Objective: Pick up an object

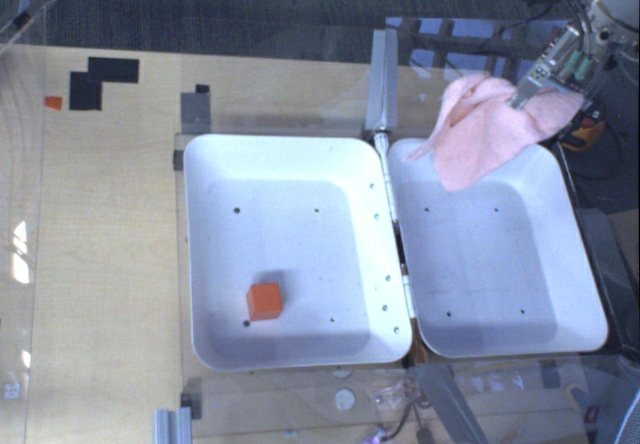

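I am holding my gripper (528, 90) over the far right corner of the right bin (560, 332), with its fingers pinched on the upper edge of a pink cloth (490, 137). The cloth is hanging from that pinch in a loose drape, its lower folds spreading left and near over the bin's far rim; whether the lowest fold is touching the bin floor I cannot tell. An orange block (265, 301) is lying in the near part of the left bin (300, 157), well apart from me, and I am leaving it alone.

To do this lift well, I am judging that the grip sits very near the cloth's edge, so a jerk could pull the fabric out. I should be rising slowly and straight, keeping the fingers closed firmly, until the trailing folds are hanging free of the rim and the divider between the bins. Swinging sideways early could snag the drape on that rim.
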